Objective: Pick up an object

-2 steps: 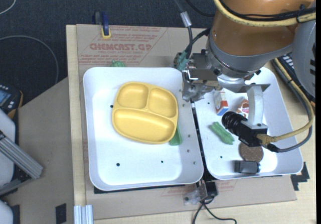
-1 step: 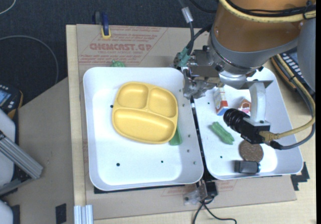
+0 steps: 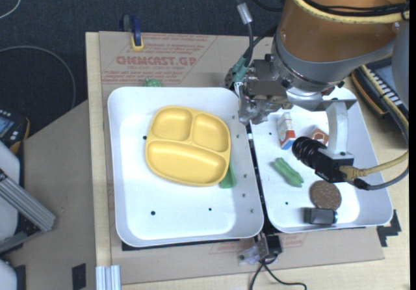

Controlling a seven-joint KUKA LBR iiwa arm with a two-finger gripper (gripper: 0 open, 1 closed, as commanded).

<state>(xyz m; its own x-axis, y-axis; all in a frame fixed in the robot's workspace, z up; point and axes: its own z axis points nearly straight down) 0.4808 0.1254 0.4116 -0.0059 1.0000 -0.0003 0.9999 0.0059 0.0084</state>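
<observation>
The grey arm's two-finger gripper [image 3: 250, 113] hangs at the far inner corner of the right white bin [image 3: 374, 214], close to the wall shared with the left white bin [image 3: 123, 171]; whether it is released or clenched cannot be told. The nearest pick looks to be the small red-and-white box [image 3: 286, 132] just beside it toward the arm, with the green pod-shaped toy [image 3: 288, 171] nearer the camera and the yellow three-compartment plastic plate [image 3: 188, 145] across the wall. So close to the wall, a descent could strike the rim or close on nothing.
</observation>
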